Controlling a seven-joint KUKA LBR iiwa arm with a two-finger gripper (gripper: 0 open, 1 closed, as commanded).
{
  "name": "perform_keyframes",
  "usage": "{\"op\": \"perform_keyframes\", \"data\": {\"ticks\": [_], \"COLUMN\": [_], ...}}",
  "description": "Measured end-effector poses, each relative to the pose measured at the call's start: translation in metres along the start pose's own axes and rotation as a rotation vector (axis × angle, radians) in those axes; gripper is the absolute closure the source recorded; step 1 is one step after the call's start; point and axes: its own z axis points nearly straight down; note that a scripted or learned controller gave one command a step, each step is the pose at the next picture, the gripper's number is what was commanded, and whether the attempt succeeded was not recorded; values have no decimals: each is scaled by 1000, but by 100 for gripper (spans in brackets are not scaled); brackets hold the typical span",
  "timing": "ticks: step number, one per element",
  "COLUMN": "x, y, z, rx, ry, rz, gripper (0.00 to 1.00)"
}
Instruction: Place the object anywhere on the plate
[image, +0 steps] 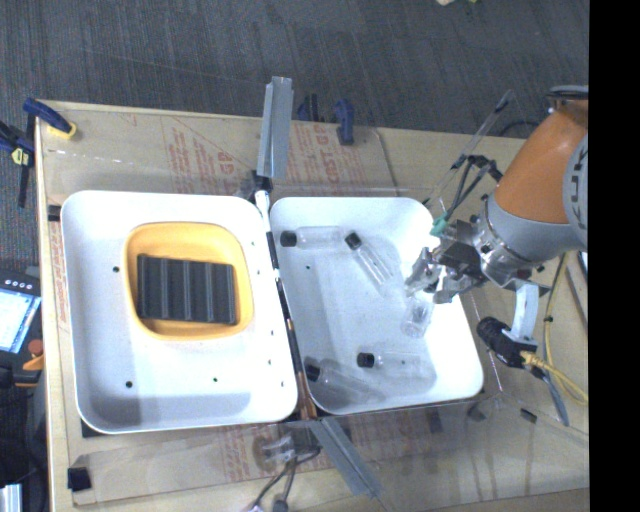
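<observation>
The gripper (428, 278) hangs over the right bin's (330, 330) right edge; whether its fingers are spread cannot be told. A clear vial (416, 318) appears just beneath them, its contact unclear. The yellow plate (190, 240) sits in the left bin (90, 300).

Two shallow white bins (100, 390) sit side by side on a brown tabletop (180, 150), blue clamps (48, 116) gripping its far edge. A device with a lit screen (15, 318) rests at the left, above dark carpet (150, 45).
</observation>
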Motion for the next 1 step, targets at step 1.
{"op": "perform_keyframes", "data": {"ticks": [1], "x": [61], "y": [35], "z": [10], "rx": [-20], "ry": [-2], "rz": [-79], "gripper": [100]}}
